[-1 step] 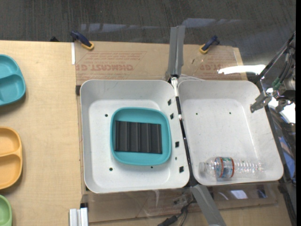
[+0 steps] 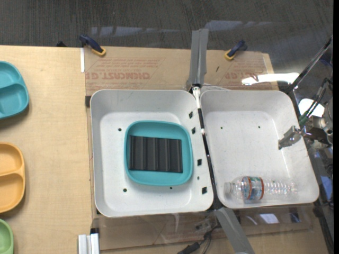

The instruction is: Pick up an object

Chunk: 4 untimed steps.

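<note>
A clear plastic water bottle (image 2: 260, 188) with a red and blue label lies on its side along the front wall of the right bin (image 2: 249, 115). In the left bin (image 2: 106, 157) sits a teal tray (image 2: 158, 154) with a dark ribbed inset. My gripper (image 2: 290, 138) reaches in low over the right bin's right wall, behind and to the right of the bottle and apart from it. Nothing shows in its grasp.
On the wooden table at the far left lie a teal divided plate (image 2: 10, 97), a yellow one (image 2: 9, 176) and a green one (image 2: 4, 238). Cardboard (image 2: 137, 70) held by two clamps lies behind the bins. A grey divider (image 2: 198, 57) stands between the bins.
</note>
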### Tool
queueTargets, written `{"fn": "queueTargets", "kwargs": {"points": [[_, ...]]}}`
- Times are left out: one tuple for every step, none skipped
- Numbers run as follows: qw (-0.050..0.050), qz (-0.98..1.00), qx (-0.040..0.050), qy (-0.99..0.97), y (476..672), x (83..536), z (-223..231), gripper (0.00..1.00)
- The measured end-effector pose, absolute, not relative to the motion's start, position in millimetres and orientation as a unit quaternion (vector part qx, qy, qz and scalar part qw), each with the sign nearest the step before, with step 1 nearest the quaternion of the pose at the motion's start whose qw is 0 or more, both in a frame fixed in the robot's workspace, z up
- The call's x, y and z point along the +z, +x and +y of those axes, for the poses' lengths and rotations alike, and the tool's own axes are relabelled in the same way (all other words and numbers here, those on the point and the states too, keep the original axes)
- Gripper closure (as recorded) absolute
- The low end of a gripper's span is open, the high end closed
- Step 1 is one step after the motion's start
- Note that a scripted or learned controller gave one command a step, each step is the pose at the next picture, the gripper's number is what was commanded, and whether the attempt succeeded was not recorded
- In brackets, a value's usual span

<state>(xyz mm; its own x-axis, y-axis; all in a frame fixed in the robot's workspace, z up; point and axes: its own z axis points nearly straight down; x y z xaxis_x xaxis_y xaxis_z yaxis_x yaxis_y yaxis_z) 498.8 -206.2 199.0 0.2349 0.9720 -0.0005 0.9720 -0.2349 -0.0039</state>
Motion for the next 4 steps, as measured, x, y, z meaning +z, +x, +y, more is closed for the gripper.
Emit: {"fn": "queueTargets", "kwargs": {"points": [[0.001,-0.625,0.0013,-0.78,477.5,184.1,-203.6,0.0],[0.0,-0.588,0.0006,-0.809,477.5,183.0,-204.2,0.0],[0.001,-0.53,0.0014,-0.848,476.9,90.5,-101.2,0.0],[0.0,-0.435,0.0016,-0.9,483.8,201.5,-192.7,0.0]]}}
